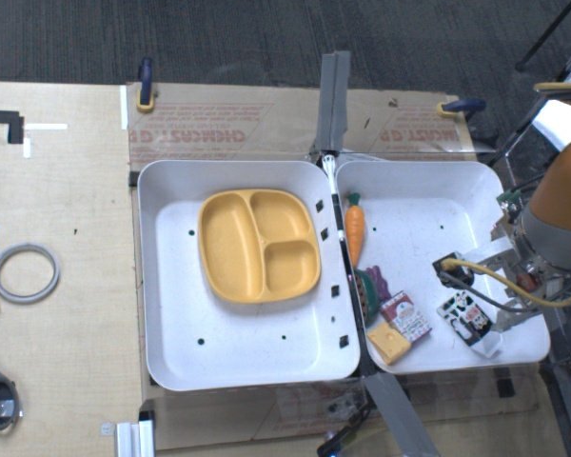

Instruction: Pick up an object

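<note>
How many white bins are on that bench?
2. The left bin holds a yellow divided plate. The right bin holds a toy carrot and other small items, with the robot's hand over it.

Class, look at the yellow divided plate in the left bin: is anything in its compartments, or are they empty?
Empty. All three compartments of the plate show bare yellow surface; it lies flat in the left bin, apart from the carrot in the right bin.
</note>
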Robot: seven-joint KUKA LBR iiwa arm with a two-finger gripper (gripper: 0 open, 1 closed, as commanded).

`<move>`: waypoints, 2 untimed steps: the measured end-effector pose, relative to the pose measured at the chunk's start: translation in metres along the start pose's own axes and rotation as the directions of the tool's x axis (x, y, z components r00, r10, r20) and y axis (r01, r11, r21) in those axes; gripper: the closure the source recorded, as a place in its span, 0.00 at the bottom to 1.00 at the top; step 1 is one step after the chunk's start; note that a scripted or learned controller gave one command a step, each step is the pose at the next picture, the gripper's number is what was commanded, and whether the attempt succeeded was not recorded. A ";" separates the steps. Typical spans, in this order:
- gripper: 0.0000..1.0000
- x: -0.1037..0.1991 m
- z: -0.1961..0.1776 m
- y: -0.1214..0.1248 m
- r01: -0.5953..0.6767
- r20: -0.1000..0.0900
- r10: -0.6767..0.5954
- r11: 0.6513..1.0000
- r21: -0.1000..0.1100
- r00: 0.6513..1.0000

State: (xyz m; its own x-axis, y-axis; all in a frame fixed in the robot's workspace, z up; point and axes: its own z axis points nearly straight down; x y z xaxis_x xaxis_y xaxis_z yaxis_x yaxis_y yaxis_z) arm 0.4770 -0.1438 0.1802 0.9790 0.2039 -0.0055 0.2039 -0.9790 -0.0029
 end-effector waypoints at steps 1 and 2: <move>0.00 0.008 0.090 -0.041 -0.004 0.000 0.004 1.000 0.001 1.000; 0.00 0.077 0.089 -0.026 -0.001 -0.001 0.001 1.000 -0.002 1.000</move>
